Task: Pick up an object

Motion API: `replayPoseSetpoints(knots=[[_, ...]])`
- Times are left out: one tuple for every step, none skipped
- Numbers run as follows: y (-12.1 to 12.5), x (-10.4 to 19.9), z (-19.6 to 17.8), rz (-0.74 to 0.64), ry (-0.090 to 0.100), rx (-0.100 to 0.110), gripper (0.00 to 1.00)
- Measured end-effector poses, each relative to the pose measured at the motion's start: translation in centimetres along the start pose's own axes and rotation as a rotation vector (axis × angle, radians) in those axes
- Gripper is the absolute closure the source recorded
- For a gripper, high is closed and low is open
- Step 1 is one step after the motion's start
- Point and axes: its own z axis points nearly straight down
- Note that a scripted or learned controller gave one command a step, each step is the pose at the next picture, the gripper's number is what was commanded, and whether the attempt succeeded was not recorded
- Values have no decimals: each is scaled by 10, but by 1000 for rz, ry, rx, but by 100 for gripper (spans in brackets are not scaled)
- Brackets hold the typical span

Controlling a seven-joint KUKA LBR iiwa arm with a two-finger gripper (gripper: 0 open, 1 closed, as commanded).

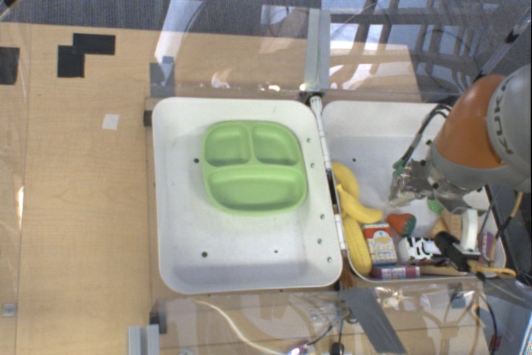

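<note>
My gripper (405, 185) hangs low over the right bin (366, 129), under the grey arm with its orange band (467, 133). Just below it lies a small red object with a green top (402, 222). Left of the gripper a yellow banana (351, 194) rests along the bin's left wall. Toward the front lie a yellow corn cob (355, 244), a small red and white box (381, 244), a black and white toy (421, 248) and a purple marker (401, 271). The arm hides part of the bin's right side.
The left bin (179, 253) holds a green divided plate (253, 165). A metal divider (326, 179) runs between the two bins. Clear plastic walls stand behind the bins. Further small items lie at the right bin's front right corner (465, 249).
</note>
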Motion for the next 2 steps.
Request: replayPoseSetpoints(knots=[[37, -38, 1, -230, -4, 3, 100], [30, -35, -23, 91, -3, 15, 100]])
